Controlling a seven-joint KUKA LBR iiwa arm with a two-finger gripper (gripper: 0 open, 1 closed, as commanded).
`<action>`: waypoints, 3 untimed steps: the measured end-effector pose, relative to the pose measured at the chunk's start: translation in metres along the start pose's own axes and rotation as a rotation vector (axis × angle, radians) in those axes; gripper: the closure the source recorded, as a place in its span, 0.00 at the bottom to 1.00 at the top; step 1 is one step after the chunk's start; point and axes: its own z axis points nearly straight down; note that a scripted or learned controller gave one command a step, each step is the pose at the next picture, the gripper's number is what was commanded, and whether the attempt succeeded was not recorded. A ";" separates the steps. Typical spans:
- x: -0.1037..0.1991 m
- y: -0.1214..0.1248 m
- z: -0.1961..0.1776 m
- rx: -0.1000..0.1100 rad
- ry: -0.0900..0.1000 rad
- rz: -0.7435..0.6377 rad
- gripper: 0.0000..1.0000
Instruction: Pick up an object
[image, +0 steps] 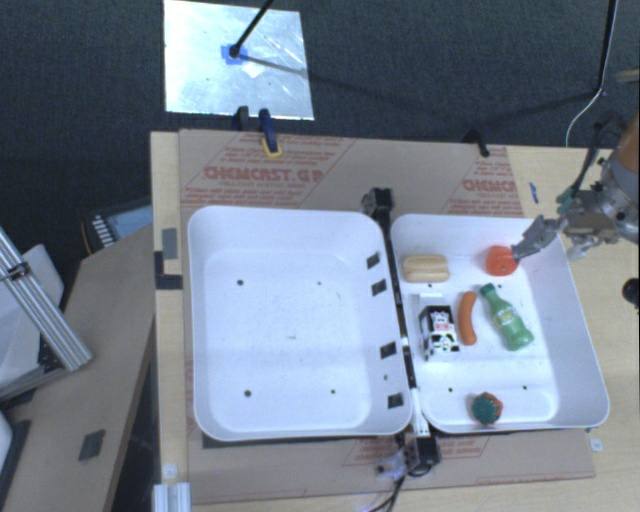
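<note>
The desk carries two shallow white bins side by side. Taking the right bin as the landmark, the left bin touches its left wall along a row of black clips.

The arm leans in over the right bin's upper right rim, with its wrist outside the wall and its tool angled down and leftward into the upper right part of the bin. Whether the tool is open or closed cannot be told at this size, and nothing can be seen gripped in it.

Inside the right bin, from largest to smallest:
- The green bottle lies on its side right of centre. It looks like light, hard plastic, probably slick and inclined to roll, so across the body is likely the best hold.
- The bread roll sits by the upper left wall and is probably soft.
- The cow-patterned block lies at the left wall.
- The orange sausage is between the block and the bottle. It is thin and would be easy to miss.
- The red-orange round toy lies just beside the tool tip and is the likeliest target. It is probably light and smooth, best pinched across its middle.
- The small teal and red ball is near the bottom wall.
</note>
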 end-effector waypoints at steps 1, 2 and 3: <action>0.037 -0.014 0.107 0.009 0.004 -0.004 0.00; 0.063 -0.018 0.166 -0.019 -0.003 0.002 0.00; 0.065 -0.019 0.169 -0.017 -0.002 0.002 0.00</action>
